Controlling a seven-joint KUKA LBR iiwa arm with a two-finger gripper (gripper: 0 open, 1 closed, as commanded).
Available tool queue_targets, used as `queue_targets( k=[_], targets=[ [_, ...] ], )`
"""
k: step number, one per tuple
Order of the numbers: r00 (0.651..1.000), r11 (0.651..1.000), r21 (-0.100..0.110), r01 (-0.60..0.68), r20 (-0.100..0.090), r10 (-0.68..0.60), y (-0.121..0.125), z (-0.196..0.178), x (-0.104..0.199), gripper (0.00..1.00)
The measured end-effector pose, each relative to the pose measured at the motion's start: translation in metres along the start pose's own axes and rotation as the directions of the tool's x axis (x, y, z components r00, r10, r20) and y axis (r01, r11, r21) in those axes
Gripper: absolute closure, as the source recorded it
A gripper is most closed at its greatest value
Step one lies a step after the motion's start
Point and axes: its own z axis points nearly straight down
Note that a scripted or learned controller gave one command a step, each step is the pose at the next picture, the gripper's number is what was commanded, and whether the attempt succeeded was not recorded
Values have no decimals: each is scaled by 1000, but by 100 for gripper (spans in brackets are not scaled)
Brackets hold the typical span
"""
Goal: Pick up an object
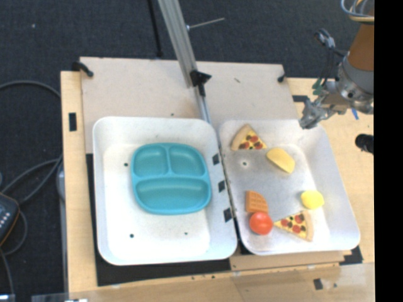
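Observation:
The right bin (327, 162) holds several toy foods: a pizza slice (247, 139) at the back left, a pale yellow wedge (281, 160), a yellow ball (312, 199), a waffle piece (255, 201), a red tomato (261, 223) and a second pizza slice (296, 224) at the front. My gripper (309, 119) hangs over the bin's back right corner, above and to the right of the yellow wedge, apart from every item. Nothing is seen between its fingers.
The left bin (110, 168) carries a teal divided plate (170, 177). A slanted metal post (179, 36) rises behind the bins and meets the bench between them. Cables lie on the dark floor to the left.

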Motion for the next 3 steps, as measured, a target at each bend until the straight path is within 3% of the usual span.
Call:
queue_targets(
  k=[3],
  targets=[
    [1000,1000,8,4,-4,-4,-6,23,135,100]
  ],
)
